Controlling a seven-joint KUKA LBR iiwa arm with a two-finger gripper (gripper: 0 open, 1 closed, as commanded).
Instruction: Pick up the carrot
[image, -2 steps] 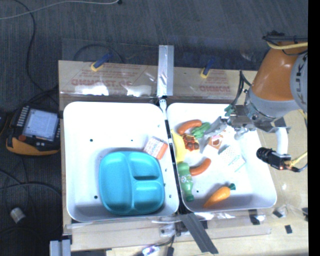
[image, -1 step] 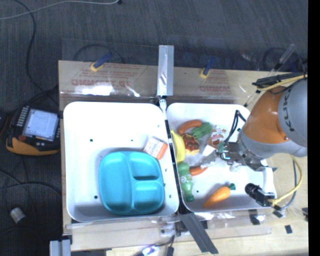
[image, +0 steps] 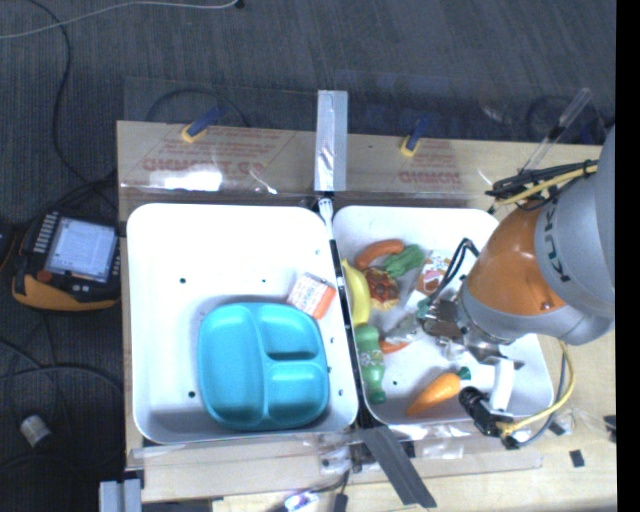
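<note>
Camera view: carrot (image: 436, 393) lies in the right bin (image: 520, 395), beside the gripper (image: 440, 325); jaw state cannot be told.

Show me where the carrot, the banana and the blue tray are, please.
carrot (image: 433, 393): camera view, middle of its orange body.
banana (image: 355, 293): camera view, middle of its yellow curve.
blue tray (image: 228, 360): camera view, its big left compartment.

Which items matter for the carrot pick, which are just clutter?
Job:
carrot, near corner of the right bin
claw, above the pile

Clutter:
banana
teal divided tray
orange-white carton
green bottle
</note>
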